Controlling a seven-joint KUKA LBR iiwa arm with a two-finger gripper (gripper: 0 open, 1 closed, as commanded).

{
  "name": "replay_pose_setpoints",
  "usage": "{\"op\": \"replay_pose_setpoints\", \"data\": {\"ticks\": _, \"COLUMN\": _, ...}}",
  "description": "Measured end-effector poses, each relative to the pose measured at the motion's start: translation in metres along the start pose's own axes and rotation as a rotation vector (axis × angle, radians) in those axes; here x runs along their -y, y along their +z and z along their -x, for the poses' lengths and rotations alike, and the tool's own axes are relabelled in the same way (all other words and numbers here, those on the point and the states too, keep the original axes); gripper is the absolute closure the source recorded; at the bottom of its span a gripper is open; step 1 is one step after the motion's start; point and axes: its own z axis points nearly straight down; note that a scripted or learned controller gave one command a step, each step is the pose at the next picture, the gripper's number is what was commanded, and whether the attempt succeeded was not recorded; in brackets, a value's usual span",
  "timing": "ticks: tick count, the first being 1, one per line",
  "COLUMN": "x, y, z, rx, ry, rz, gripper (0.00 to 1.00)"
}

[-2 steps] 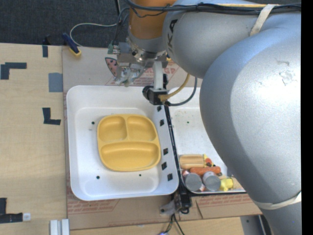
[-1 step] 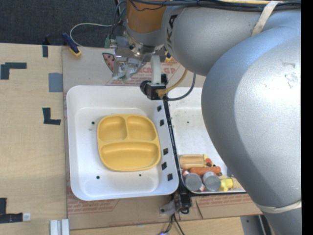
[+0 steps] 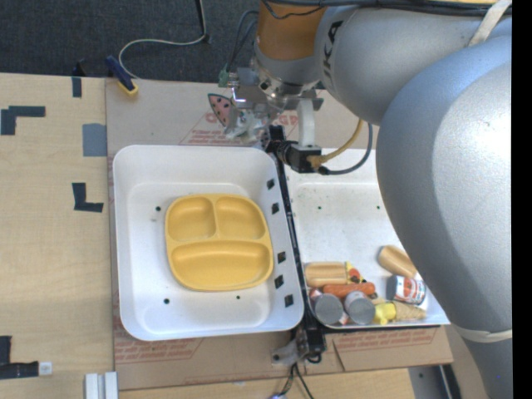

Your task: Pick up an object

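Gripper (image 3: 249, 116) above left bin's (image 3: 133, 248) far edge, opening can't be told | yellow divided plate (image 3: 219, 242) mid left bin | food toys and cans (image 3: 362, 293) along right bin's (image 3: 349, 206) near edge.

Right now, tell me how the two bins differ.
The left bin holds one yellow divided plate, lying flat near its middle. The right bin holds several small items crowded along its near edge, and the arm covers part of it. Both are shallow and white.
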Motion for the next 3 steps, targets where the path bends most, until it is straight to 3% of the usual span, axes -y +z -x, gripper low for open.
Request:
{"op": "replay_pose_setpoints", "data": {"ticks": 1, "x": 0.0, "y": 0.015, "z": 0.026, "rx": 0.001, "ry": 0.0, "rz": -0.001, "gripper": 1.0}}
{"op": "replay_pose_setpoints", "data": {"ticks": 2, "x": 0.0, "y": 0.011, "z": -0.007, "rx": -0.001, "ry": -0.002, "rz": 0.0, "gripper": 1.0}}
{"op": "replay_pose_setpoints", "data": {"ticks": 3, "x": 0.009, "y": 0.015, "z": -0.014, "rx": 0.0, "ry": -0.001, "rz": 0.0, "gripper": 1.0}}
